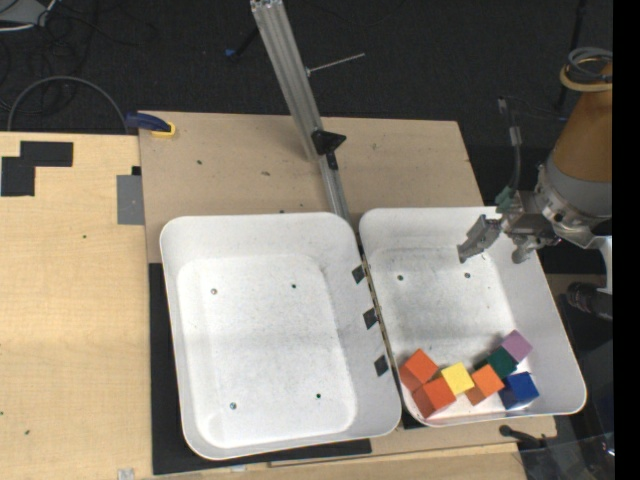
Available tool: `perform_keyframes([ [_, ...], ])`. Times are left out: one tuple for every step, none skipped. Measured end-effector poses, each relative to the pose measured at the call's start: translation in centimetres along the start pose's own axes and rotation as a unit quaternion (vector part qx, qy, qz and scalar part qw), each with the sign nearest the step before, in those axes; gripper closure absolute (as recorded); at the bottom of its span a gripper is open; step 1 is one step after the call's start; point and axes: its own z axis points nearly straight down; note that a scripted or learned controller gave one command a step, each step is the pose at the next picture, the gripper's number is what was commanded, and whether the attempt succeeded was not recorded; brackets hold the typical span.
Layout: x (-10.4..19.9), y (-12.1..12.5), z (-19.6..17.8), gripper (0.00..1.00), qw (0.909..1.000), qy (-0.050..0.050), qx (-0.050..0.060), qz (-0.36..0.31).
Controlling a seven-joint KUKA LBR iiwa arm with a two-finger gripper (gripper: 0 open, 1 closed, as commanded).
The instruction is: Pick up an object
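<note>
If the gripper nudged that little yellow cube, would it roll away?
Probably not: the yellow cube has flat faces, so it should slide. It looks rigid. Orange blocks crowd it near the right white bin's wall, so it may jam.

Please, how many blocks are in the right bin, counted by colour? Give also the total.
In the right bin:
Orange blocks: 3
Yellow block: 1
Green block: 1, partly hidden
Purple block: 1
Blue block: 1
Total: 7
</note>
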Motion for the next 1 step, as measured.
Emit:
perform_keyframes([
  [-4.87,-0.25,-15.18,0.0,1.0,-0.002,-0.005,-0.001],
])
